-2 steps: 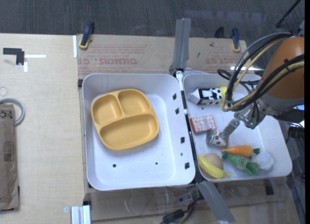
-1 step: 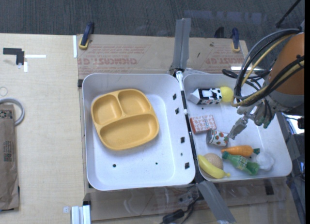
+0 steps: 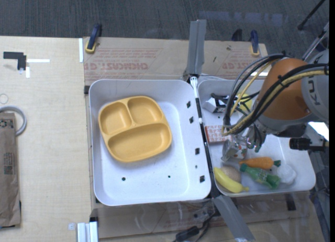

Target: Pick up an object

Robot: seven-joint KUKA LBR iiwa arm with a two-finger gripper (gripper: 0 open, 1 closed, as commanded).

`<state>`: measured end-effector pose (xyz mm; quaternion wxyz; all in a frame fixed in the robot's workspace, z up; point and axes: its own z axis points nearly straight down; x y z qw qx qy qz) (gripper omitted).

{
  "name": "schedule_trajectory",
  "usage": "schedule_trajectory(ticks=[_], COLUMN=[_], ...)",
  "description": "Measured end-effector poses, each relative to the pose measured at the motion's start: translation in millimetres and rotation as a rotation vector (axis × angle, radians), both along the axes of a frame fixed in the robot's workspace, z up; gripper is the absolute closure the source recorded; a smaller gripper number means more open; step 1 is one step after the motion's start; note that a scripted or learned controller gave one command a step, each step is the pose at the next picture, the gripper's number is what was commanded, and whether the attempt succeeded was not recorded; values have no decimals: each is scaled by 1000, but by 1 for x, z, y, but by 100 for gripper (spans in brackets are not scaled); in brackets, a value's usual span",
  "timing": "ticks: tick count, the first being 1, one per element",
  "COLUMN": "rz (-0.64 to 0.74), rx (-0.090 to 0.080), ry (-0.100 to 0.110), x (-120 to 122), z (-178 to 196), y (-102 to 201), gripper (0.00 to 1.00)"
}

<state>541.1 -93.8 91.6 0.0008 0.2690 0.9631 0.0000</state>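
Wooden surface (image 3: 47,131) under me carries two shallow white bins side by side, with dark carpet beyond at twelve o'clock. Nearest, along the right bin's (image 3: 309,181) six o'clock wall, lie a banana (image 3: 229,181), a green toy vegetable (image 3: 260,176), an orange carrot (image 3: 256,162) and a whitish lump (image 3: 287,173) at about four o'clock. My hand (image 3: 235,149) hangs just above them, at the bin's left-centre, close to the carrot's left end; cables and wrist hide its tips, so I cannot tell how far open it is or whether it has anything. To do this well I'd pick the carrot, centre over its middle, straddle its short axis, and descend straight, since its neighbours crowd it. A red-and-white packet (image 3: 214,133) sits at nine o'clock. Farther off, the left bin (image 3: 152,188) holds a yellow divided plate (image 3: 135,128).
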Motion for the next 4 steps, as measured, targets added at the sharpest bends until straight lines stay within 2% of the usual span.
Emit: schedule_trajectory(ticks=[1, 2, 3, 4], rz=[128, 160, 155, 756], rx=[-1, 1, -5, -2], ry=[-3, 15, -2, -4], x=[48, 78, 82, 73], z=[1, -1, 11, 105], y=[-2, -6, -9, -2], gripper=[0, 0, 100, 100])
